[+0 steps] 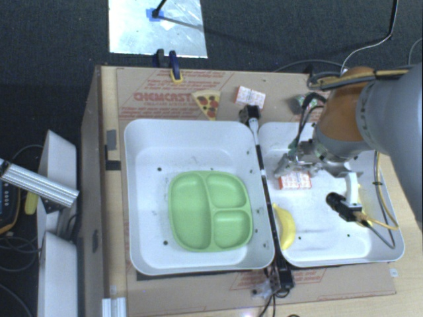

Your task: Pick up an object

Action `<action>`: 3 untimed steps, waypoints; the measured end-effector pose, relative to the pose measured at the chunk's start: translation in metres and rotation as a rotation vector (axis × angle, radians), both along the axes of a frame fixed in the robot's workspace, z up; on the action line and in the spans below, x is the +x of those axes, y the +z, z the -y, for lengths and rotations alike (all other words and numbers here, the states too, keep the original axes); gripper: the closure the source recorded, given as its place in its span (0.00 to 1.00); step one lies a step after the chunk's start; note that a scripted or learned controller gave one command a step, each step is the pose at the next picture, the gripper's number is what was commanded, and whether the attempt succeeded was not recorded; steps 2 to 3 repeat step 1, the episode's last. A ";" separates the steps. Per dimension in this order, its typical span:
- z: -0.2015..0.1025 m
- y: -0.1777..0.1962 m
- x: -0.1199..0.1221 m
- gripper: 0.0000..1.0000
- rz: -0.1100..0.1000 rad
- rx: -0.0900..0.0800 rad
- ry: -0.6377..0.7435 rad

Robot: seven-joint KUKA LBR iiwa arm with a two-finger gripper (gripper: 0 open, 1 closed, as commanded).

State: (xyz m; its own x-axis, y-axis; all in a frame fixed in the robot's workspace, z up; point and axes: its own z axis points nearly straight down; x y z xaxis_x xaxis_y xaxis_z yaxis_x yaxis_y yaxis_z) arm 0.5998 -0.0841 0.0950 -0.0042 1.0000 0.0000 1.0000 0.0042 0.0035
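While my arm dips over the right bin (327,240), I cannot tell my gripper's (299,158) state; one banana (286,226), one packet (293,181), one green plate (210,210).

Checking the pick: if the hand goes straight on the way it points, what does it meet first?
Probably the red-and-white packet just below the hand, lying in the right bin; depth is unclear from this view.

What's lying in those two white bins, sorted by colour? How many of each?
Green: 1, the divided plate in the left bin
Yellow: 1, the banana in the right bin
White and red: 1, the small packet in the right bin
Total: 3
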 end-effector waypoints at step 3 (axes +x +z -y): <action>-0.062 0.090 -0.032 1.00 0.000 0.001 0.000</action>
